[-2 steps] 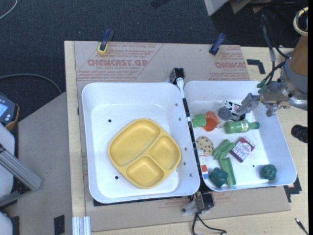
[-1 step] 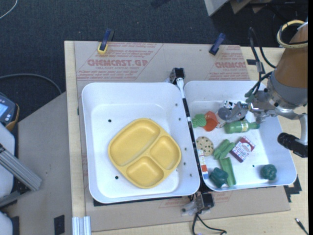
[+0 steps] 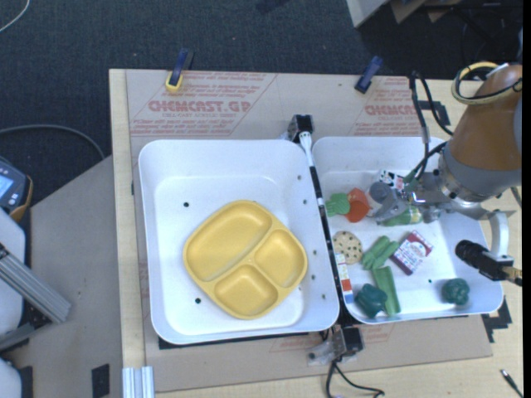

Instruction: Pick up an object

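Note:
My gripper (image 3: pixel 397 206) is low in the right bin (image 3: pixel 431 152), near its middle, with the arm coming in from the right. A yellow-green piece (image 3: pixel 405 217) lies right under it; whether it is held is unclear. Just left of the gripper sit a red-orange toy (image 3: pixel 358 206) and a green leafy piece (image 3: pixel 337 204). Below them lie a spotted cookie (image 3: pixel 347 245), green pods (image 3: pixel 377 251), a red packet (image 3: pixel 411 254), a long green piece (image 3: pixel 387 291), a teal lump (image 3: pixel 368 303) and a dark green lump (image 3: pixel 455 289).
The left bin (image 3: pixel 166 168) holds a yellow divided plate (image 3: pixel 246 258). A black bar (image 3: pixel 319 210) runs between the bins. A black part on a white bracket (image 3: pixel 477 257) juts into the right bin's right side. Cables (image 3: pixel 427 110) hang by the arm.

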